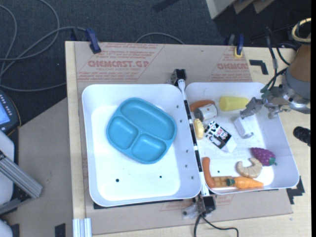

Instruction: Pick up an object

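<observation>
Bench: two shallow white bins sit side by side on a protected board, the left bin (94, 132) and the right bin (289, 162) touching along a central seam, so anything lifted from one can travel a short way to the other
Left bin contents: a blue divided plate (141, 130) lying flat near the middle, tilted diagonally; it reads as a likely receiving spot, not a pick target
Right bin contents: a loose scatter of toy food, which gives the program many candidates; a yellow piece (233, 102) near the far wall, an orange sausage-like piece (202, 104) by the seam, a black-and-white patterned item (218, 134) in the middle, a purple grape bunch (263, 155), a tan curved pastry (249, 169) and a carrot (242, 182) along the near wall
Gripper: the gripper (260, 108) reaches in from the right over the far half of the right bin, its two fingers spread apart with nothing between them
Small white block: a pale block (243, 127) lies on the bin floor just beside and below the fingers, apart from them
Task's thing: no object is held; judging by position, the white block or the yellow piece is the nearest candidate
Progress: early, the grasp is not yet made
Risk: the pieces are small and rounded, so they could slip aside as the fingers close
</observation>
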